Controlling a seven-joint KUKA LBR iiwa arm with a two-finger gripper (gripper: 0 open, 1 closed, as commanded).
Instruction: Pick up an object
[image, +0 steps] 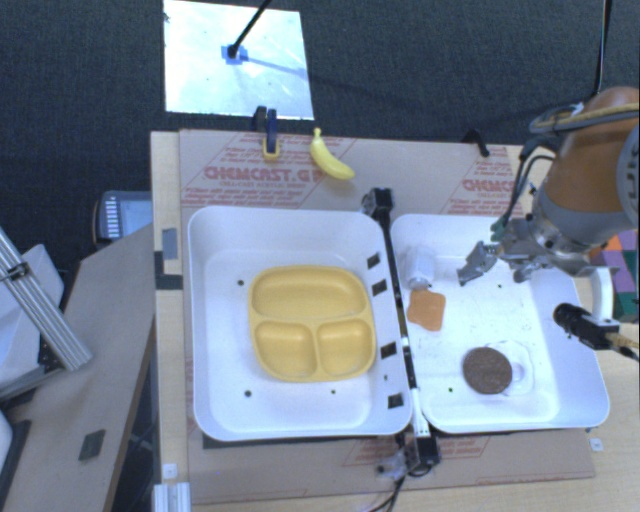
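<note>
Gripper (497, 268) hangs over the view's right bin (565, 395), near its back edge and about mid-width. Its fingers (474, 268) look spread and released, with bare bin floor between them, nothing gripped.

Task not done: no object is lifted and every candidate lies flat in a bin.

Right bin holds:
- a small white cylinder-like item (418, 266) by the back left corner, near the gripper
- an orange flat piece (427, 309) along the left edge, just in front of the white item
- a brown round disc (487, 370) toward the front edge, apart from the gripper

Left bin (215, 300) carries a yellow divided tray (305, 322), roughly centred. A banana (330, 158) lies outside both bins, on the cardboard sheet (430, 170) behind the left bin's back edge.

Left to do, as I judge it — settle on a target, descend, close, lift. The white item and the orange piece are nearest; which one is meant can't be told.
</note>
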